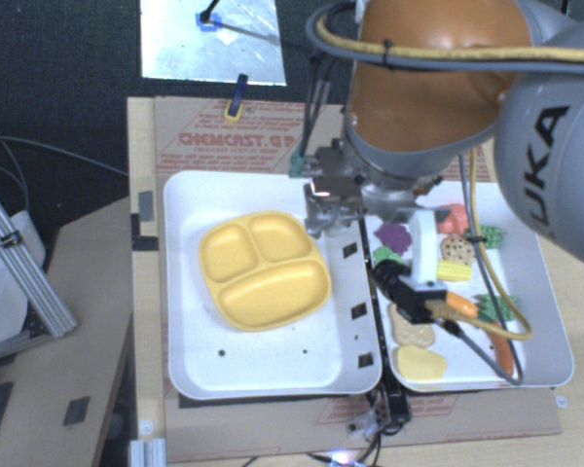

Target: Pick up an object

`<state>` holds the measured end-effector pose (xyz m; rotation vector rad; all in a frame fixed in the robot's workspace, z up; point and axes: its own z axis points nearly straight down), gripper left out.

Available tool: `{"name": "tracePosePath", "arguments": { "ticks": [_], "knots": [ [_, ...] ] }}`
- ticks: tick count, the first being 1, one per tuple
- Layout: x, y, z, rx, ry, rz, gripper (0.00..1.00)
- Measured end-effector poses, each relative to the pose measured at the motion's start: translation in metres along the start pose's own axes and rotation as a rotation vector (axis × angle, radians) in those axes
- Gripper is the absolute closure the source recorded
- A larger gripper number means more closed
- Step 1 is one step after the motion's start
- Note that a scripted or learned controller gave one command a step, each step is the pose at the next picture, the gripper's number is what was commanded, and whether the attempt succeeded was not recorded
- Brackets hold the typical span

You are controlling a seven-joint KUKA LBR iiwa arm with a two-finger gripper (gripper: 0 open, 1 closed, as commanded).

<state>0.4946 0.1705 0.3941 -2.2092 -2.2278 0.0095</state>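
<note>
Hovering over the divider between the bins, the gripper (323, 202) risks descending onto bare rim or the yellow divided plate (265, 269), too broad to pinch. Jaw state cannot be told; the wrist hides them. Toy food pieces (453, 251) lie in the right bin (555, 353), at four o'clock from the jaws.

Grey arm (550, 154) lettered "UKA"; orange band (433, 52); yellow cable (448, 58) strapped across.

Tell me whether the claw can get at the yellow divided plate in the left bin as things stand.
Probably yes. The yellow divided plate lies alone and uncovered in the left bin, with the claw close above its right edge. Its flat shape may be awkward to grip.
</note>
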Motion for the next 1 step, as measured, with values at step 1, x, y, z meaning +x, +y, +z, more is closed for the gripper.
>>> {"name": "tracePosePath", "arguments": {
  "ticks": [1],
  "knots": [
    [-0.0023,0.0011,-0.0171,-0.011,0.003,-0.002,1.0]
  ]
}}
